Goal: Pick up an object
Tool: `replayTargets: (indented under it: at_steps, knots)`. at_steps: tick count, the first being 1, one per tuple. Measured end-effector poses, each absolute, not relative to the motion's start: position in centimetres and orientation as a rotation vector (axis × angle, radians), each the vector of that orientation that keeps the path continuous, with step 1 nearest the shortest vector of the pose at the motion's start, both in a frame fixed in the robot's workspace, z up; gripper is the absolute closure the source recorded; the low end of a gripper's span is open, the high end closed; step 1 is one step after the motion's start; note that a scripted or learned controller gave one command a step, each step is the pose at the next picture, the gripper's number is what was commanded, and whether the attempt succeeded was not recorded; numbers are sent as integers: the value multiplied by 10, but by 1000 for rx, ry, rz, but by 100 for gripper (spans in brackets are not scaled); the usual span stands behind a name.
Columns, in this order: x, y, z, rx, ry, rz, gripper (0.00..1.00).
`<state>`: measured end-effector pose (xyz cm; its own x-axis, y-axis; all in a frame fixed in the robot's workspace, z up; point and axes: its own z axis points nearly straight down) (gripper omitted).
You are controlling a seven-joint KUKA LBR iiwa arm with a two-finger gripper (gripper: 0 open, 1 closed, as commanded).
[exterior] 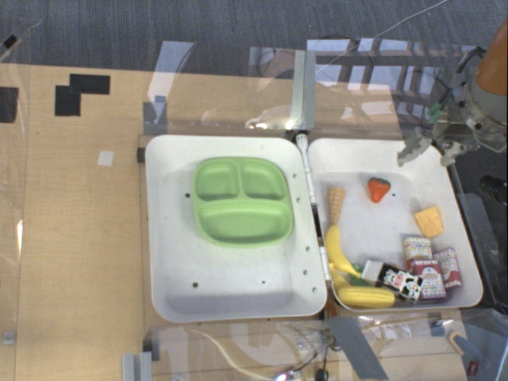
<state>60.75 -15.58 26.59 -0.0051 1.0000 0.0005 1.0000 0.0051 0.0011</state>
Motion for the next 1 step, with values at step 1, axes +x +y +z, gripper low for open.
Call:
replayTargets:
  at_steps: [1]
  knots:
    - [612,-154,171,2236,2208,0,0]
